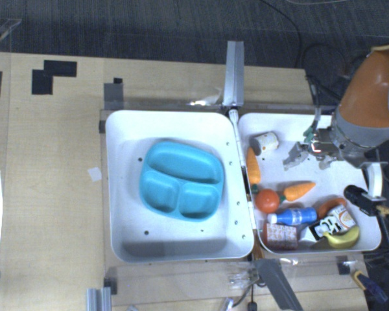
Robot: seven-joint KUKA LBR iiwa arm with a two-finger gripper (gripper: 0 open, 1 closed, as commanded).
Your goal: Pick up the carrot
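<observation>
The carrot is orange and tapered, lying almost flat in the middle of the right bin with its tip pointing right. My gripper hovers just behind it, toward the bin's far side, a short way apart from it. Its two grey fingers are spread open with nothing between them. The grey arm with its orange band reaches in from the right.
A red tomato and a blue-capped bottle lie close in front of the carrot. An orange oblong item hugs the bin's left wall. A banana, a juice box and a small pale cylinder are nearby. The left bin holds a blue divided plate.
</observation>
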